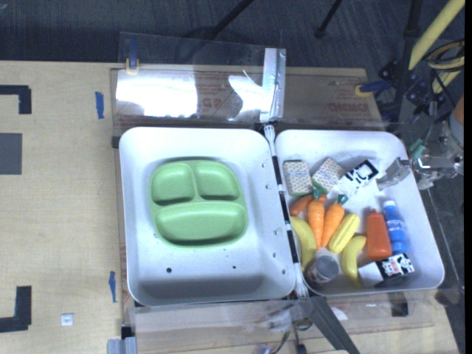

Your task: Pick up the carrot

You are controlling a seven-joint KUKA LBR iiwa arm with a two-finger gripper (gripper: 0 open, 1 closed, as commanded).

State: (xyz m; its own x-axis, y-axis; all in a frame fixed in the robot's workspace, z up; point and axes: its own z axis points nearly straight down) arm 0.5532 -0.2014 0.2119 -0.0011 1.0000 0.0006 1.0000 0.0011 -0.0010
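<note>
Gripper (404, 169) located at right of frame, over the right rim of the right bin (431, 249), at the level of that bin's upper half. Arm (442, 153) entering from the right edge, partly cut off by the frame and mixed with cables and dark clutter behind; wrist pose hard to read. Open or closed: cannot tell, too small and blurred. Nothing seen held.

Carrot (316, 223) lying in the right bin, left of centre, orange, long axis running roughly up and down the frame, green top toward the upper edge. Well apart from the gripper. Touching a second carrot-like orange piece (333, 218) on its right; banana (304, 240) just beside on its left; yellow piece (344, 231) further right.

Also in the right bin: two checked packets (296, 175) near the upper left corner, black-and-white item (361, 174) to their right, orange bottle (377, 236) and blue bottle (394, 227) side by side at right, grey can (322, 268) at the lower edge below the carrot.

Left bin (140, 161) holding a green divided plate (198, 201), centred
</note>
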